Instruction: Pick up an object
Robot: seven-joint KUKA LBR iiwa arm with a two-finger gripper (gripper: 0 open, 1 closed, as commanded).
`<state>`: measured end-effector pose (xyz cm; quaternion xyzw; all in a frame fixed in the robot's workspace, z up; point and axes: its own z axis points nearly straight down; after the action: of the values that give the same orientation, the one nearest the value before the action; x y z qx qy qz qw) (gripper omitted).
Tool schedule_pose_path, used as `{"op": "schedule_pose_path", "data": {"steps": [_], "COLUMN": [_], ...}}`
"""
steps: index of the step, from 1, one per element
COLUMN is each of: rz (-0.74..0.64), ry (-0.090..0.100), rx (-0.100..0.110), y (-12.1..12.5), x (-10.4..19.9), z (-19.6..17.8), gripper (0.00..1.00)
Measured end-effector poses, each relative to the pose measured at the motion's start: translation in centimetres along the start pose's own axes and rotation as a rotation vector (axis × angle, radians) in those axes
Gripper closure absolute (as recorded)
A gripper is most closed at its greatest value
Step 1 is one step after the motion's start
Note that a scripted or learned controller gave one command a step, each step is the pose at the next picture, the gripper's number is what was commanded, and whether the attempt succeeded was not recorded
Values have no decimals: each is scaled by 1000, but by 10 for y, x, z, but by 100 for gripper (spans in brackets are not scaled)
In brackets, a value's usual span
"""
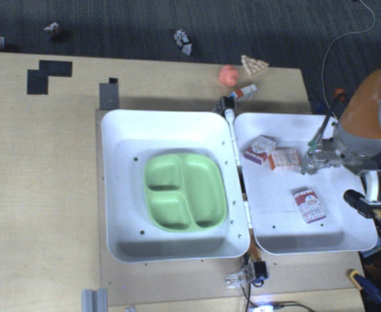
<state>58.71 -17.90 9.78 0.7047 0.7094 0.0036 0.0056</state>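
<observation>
The right bin [346, 236] holds three small packets. A red and white box [260, 149] lies at its back left, and an orange and white packet [285, 158] sits just right of it. A red carton [309, 205] lies alone nearer the front. My gripper [311, 161] hangs low over the bin's back half, right beside the orange packet's right end. I see nothing lifted off the bin floor. The arm's orange band [366, 106] is at the right edge.
The left bin [119, 174] holds a green divided plate [184, 190]. Behind the bins on the bench lie a pink ball [228, 75], a wedge-shaped toy [254, 64] and a small tube [242, 94]. A cable clip [252, 275] sits at the front between the bins.
</observation>
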Motion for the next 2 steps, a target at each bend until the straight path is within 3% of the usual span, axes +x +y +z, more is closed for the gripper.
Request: {"op": "schedule_pose_path", "data": {"steps": [1,2], "rz": [0,6], "ry": [0,1], "rx": [0,5], "y": [0,-82], "x": [0,22], "z": [0,10], "gripper": [0,0]}}
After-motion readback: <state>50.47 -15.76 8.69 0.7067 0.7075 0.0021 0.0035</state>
